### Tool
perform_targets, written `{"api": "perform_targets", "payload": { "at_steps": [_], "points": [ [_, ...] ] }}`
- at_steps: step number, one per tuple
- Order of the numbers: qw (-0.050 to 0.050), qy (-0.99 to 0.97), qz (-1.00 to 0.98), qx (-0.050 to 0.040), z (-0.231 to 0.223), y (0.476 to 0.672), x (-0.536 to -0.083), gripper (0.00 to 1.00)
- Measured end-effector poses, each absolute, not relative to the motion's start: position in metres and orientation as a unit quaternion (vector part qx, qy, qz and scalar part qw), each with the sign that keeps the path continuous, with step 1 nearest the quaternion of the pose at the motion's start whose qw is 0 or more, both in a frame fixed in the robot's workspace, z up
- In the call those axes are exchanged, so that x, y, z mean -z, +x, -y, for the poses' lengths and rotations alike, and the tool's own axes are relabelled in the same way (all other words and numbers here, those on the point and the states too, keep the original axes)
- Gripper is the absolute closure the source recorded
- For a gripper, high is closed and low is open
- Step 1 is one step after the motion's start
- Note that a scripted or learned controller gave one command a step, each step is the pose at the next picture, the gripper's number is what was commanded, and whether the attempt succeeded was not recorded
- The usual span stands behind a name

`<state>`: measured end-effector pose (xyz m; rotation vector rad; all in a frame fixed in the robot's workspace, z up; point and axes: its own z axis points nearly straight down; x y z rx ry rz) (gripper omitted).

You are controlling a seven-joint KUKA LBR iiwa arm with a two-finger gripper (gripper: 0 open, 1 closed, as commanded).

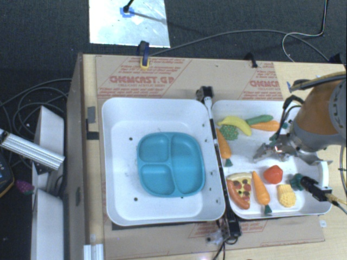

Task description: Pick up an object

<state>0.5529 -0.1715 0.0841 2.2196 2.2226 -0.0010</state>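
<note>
The claw (271,151), its grip state indeterminable, hangs low over bare floor of the right bin (320,213), just above the tomato (274,173), presumably positioned for a descent onto it.

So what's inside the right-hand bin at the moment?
The right bin holds a banana, broccoli, two carrots, a pizza slice, a tomato and corn. The gripper and arm cover part of its floor.

Grey arm (320,118) from the right, tool (269,151) low
</note>
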Motion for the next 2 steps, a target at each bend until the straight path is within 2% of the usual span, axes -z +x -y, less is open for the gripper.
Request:
{"api": "perform_targets", "payload": {
  "at_steps": [1,2],
  "points": [
    [0.0,0.707,-0.707,0.0001,0.166,0.493,-0.084,0.0],
    [0.002,0.706,-0.708,-0.001,0.166,0.495,-0.095,1.0]
  ]
}}
